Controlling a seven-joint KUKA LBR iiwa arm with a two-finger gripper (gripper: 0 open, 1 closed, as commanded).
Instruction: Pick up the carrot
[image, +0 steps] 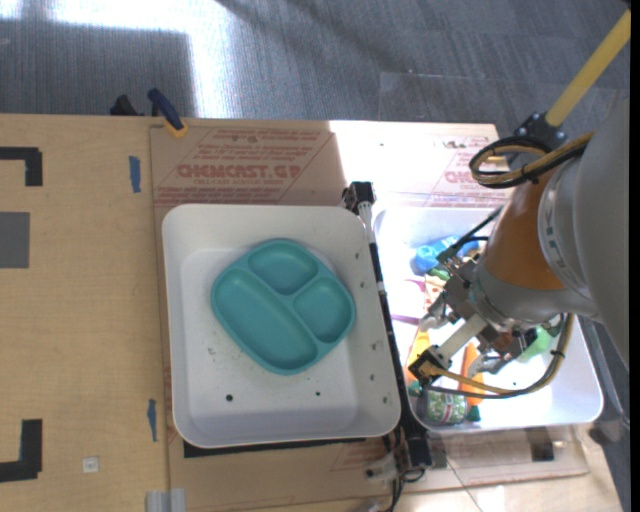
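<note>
The arm reaches over the right bin (585, 395), and its gripper (490, 347) hangs low among the items near the bin's front. A thin orange shape that looks like the carrot (480, 385) lies on the bin floor just in front of the gripper, partly hidden by the wrist parts. Nothing shows between the gripper's tips from this angle. The wrist and orange band cover much of the bin's middle.
A blue item (430, 256) lies at the right bin's back left, a green one (546, 340) sits right of the gripper, and a greenish round item (446, 405) rests in the front left corner. The left bin (190, 300) holds a teal divided plate (283, 304).
</note>
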